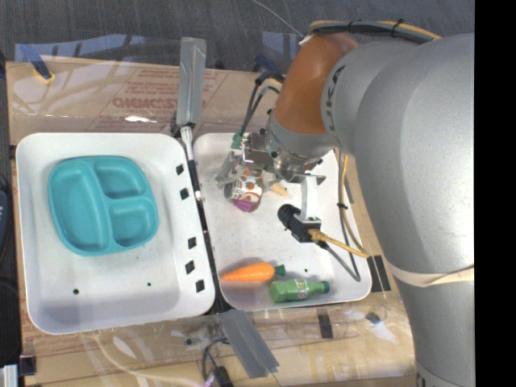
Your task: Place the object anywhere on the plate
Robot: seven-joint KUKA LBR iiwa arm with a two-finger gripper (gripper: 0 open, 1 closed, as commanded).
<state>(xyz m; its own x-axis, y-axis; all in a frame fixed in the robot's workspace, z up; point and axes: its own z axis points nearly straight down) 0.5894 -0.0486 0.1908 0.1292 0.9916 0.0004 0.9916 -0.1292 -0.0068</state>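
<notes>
The grey arm with its orange band reaches in from the right and hangs over the right bin (343, 293), with the end effector (248, 168) low at that bin's upper left part. Directly under and against it sits a small cup-like object (247, 195), white with purple and orange markings, tilted; whether the end effector grips it or merely touches it cannot be told from this angle. Near the bin's front edge lie an orange carrot (250, 274) and, just beside it, a green bottle (297, 289) on its side. The left bin (48, 297) holds the teal divided plate (102, 203), well apart from the cup-like object.
</notes>
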